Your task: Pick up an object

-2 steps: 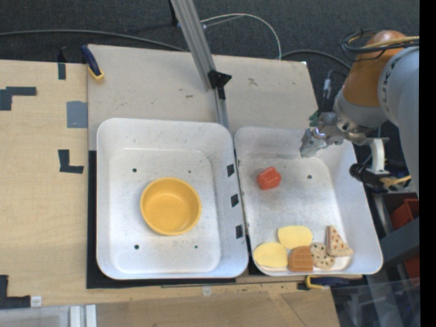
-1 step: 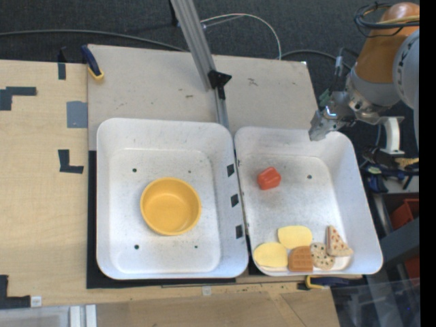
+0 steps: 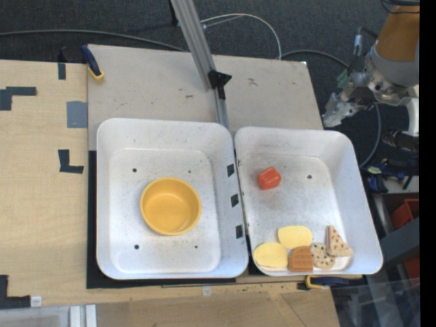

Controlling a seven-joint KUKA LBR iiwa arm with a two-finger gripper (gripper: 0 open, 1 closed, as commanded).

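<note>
Sitting: one yellow bowl [image 3: 170,206], one red block [image 3: 269,178], two bins [image 3: 109,251].

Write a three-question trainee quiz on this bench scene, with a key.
1. True or false: the yellow bowl sits in the left bin.
2. Where does the red block lie in the right bin? A) alone, toward the upper middle B) stacked on the food pieces C) against the lower rim
3. Fill in: the hand hovers outside the right bin's upper ____ corner.

Key: 1 true; 2 A; 3 right.
</note>
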